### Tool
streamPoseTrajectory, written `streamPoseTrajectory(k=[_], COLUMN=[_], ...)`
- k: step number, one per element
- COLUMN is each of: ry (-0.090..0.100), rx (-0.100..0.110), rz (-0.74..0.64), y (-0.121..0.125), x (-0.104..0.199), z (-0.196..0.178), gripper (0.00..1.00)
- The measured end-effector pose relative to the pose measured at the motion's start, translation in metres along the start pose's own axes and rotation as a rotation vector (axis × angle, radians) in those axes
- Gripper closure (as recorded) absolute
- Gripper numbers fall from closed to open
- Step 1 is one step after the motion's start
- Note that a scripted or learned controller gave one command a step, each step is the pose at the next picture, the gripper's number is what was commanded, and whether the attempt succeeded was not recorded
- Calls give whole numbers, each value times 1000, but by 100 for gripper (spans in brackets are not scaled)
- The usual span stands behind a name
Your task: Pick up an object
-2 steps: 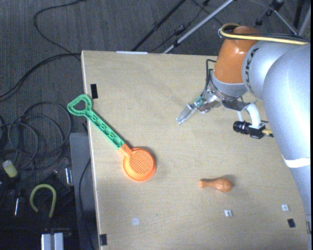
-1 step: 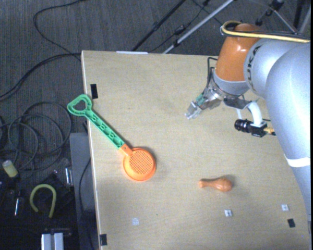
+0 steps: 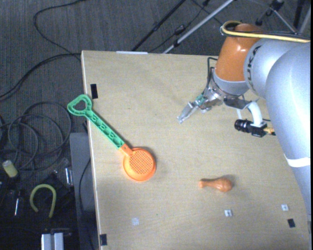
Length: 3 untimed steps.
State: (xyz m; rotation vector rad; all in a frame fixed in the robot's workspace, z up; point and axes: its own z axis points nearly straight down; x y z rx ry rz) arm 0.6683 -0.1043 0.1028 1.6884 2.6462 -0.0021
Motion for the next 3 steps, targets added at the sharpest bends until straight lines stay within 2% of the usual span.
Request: streamPoseTrajectory(k=[3], ry=[0], rx=[0], rz=[0], y=[0], x=[0], z=[0], gripper=[0])
